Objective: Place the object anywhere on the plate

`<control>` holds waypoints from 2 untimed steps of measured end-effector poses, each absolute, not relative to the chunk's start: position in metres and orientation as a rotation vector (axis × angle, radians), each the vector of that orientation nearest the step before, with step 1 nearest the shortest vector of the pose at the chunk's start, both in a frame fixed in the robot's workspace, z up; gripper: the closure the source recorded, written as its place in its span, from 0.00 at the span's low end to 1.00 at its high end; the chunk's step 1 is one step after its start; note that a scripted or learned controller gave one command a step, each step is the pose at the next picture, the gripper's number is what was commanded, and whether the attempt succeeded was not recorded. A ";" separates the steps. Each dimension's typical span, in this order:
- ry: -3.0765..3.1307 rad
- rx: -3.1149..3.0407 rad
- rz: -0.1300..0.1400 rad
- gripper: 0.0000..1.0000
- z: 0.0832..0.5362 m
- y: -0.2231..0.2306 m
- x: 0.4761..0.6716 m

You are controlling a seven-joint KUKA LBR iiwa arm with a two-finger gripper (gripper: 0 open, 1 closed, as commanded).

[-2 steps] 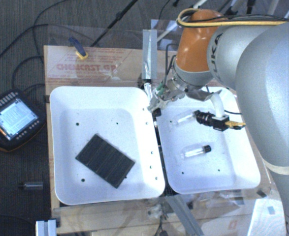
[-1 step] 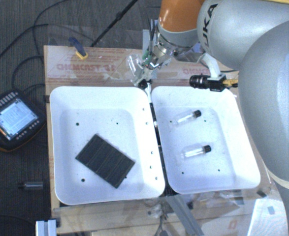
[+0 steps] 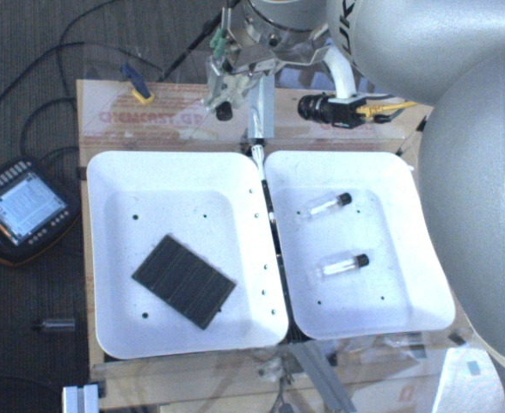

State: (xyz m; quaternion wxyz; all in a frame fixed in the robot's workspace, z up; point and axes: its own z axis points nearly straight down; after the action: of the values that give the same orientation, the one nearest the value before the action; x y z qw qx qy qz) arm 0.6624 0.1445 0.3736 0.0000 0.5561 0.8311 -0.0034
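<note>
The task looks not yet begun, as far as the view shows. The dark ribbed plate (image 3: 184, 280) lies flat in the left bin (image 3: 106, 231), in its near half, turned at an angle to the walls, and nothing rests on it. In the right bin (image 3: 424, 256) lie two small clear vials with black caps: the far vial (image 3: 329, 204) is close to the middle of the bin, and the near vial (image 3: 344, 265) is a little nearer and to the right, apart from the first one. Either of them could be the object to move, and both are well apart from the plate, with the bin walls between. So picking, carrying over and putting down all remain to be done. The arm (image 3: 424, 24) comes in from the right and bends toward the far edge of the bench, so the gripper (image 3: 254, 136) hangs above the far end of the seam between both bins, not over a vial. Whether its pincer is released or clenched I cannot tell; I see nothing grasped in it.
</note>
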 end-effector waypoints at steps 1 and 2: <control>2.250 2.191 -0.012 1.00 0.430 0.201 0.670; 2.853 1.318 -0.011 1.00 0.430 0.202 0.670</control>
State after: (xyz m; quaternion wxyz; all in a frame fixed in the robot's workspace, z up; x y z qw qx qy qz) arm 0.6702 0.2022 0.4302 -0.0008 0.4193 0.9078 -0.0034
